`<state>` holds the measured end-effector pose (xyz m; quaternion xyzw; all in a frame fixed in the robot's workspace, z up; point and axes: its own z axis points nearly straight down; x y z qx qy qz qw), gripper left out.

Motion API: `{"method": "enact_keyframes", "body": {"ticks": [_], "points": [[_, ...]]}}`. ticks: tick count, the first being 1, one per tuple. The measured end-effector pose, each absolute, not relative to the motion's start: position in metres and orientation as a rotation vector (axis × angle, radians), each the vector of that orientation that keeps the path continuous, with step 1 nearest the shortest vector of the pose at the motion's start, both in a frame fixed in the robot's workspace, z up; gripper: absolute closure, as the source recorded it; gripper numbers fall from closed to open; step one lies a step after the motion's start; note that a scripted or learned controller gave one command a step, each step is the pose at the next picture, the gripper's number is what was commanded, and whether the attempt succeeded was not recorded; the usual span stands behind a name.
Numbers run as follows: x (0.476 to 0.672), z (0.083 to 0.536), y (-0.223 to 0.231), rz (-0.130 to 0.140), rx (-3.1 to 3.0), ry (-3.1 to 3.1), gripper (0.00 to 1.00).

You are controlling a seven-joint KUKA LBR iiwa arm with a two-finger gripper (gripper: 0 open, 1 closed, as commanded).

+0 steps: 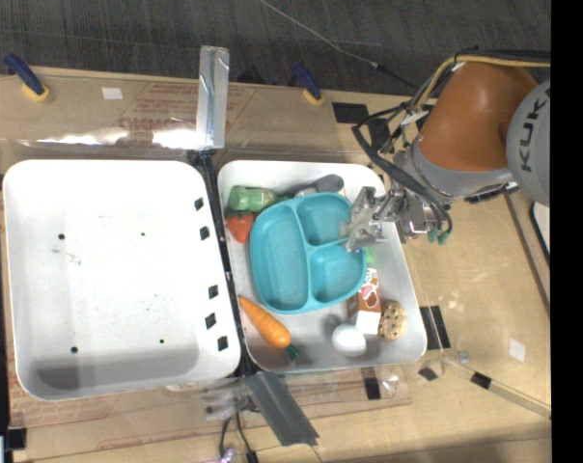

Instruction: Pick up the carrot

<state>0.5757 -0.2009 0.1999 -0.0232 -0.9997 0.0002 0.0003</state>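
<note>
The orange carrot (264,322), tapered with a green stub, lies slanted well below-left of the fingers (361,222), whose grip I cannot tell, over the blue plate (290,270).

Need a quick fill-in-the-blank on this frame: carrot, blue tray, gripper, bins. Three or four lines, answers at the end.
1. The carrot lies in the ____ bin of the two in the camera view.
2. The divided tray next to the carrot is ____ in colour.
3. The gripper hovers over the tray's ____ edge in the camera view, apart from the carrot.
4. The white egg sits to the carrot's ____ in the camera view.

Answers: right; blue; right; right
</note>
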Motion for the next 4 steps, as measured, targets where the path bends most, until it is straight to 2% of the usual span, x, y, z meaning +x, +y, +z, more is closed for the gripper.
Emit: {"method": "enact_keyframes", "body": {"ticks": [1, 2, 3, 4], "points": [[0.611, 0.223, -0.208, -0.001, 0.424, -3.112, 1.00], [0.624, 0.255, -0.208, -0.003, 0.942, -2.996, 1.00], [0.541, 0.219, -0.207, -0.005, 1.614, -2.693, 1.00], [0.477, 0.206, -0.195, -0.005, 1.785, -2.585, 1.00]]}}
